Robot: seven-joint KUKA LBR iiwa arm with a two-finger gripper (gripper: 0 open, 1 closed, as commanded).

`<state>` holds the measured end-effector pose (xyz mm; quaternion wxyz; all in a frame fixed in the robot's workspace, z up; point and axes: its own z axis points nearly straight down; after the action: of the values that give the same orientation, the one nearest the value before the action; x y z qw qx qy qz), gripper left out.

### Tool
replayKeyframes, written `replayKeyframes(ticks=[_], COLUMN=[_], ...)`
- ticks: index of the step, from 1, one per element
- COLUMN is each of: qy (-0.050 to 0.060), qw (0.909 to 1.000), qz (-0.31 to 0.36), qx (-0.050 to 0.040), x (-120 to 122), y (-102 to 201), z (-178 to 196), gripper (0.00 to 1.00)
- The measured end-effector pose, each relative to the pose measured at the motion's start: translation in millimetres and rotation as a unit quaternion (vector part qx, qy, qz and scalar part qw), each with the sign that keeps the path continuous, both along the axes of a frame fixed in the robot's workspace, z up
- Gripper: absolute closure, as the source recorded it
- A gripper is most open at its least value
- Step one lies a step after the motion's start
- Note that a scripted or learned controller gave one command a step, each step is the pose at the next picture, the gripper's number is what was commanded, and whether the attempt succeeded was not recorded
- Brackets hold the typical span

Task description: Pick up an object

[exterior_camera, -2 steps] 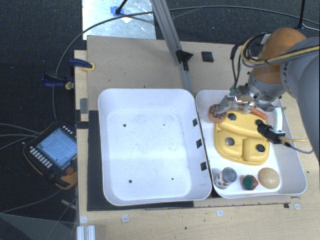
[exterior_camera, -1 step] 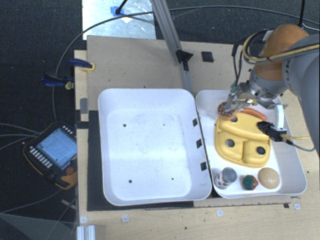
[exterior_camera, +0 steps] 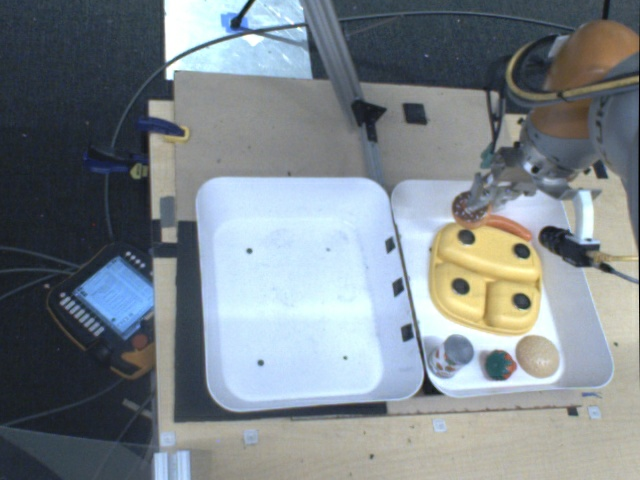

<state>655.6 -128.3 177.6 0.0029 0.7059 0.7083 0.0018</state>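
Gripper lowered over the far end of the right bin, fingertips clasped on a small brownish round object. Just below it, a yellow moulded tray with dark spots, with an orange strip along that tray's upper edge, right of the fingertips. Farther below, along the near wall: a grey ball, a green-and-red ball, a tan egg-shaped ball. Well to the left, the left bin.

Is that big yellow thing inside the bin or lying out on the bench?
Inside. The yellow object lies within the right bin, with white rim showing on every side of it, and the gripper is at its far edge.
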Motion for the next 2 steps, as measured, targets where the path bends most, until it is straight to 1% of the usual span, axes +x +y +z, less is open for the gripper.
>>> replayKeyframes(ticks=[1,2], qy=[0.0,0.0], qw=[1.0,1.0], qz=[-0.001,0.001], qx=[0.0001,0.0002], x=[-6,-4], y=[-2,-2], z=[48,94], gripper=[1.0,1.0])
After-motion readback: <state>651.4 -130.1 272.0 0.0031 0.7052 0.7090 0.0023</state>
